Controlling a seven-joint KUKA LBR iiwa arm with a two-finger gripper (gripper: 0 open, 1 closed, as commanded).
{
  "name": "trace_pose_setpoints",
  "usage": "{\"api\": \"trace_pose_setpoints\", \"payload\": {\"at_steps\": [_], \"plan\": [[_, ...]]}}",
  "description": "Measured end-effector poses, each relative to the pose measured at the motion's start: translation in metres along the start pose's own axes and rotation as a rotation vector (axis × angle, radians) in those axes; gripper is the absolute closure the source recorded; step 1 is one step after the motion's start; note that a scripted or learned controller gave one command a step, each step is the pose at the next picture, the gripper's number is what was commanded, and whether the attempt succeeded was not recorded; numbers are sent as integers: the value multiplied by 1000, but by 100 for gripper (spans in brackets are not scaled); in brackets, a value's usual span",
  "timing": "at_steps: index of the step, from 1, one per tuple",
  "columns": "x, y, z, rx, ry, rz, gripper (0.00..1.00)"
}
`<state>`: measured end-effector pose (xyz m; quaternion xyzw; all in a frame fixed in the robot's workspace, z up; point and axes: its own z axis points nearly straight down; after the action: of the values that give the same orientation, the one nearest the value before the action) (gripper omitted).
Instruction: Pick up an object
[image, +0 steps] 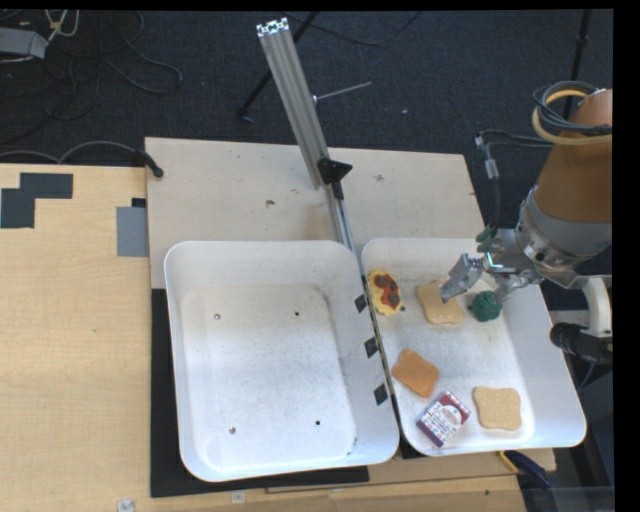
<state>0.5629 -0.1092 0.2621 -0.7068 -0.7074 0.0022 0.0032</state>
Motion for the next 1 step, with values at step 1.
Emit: {"api": "trace_pose_setpoints", "payload": {"at_steps": [1], "plan": [[-1, 1, -2, -5, -1, 3, 0]]}}
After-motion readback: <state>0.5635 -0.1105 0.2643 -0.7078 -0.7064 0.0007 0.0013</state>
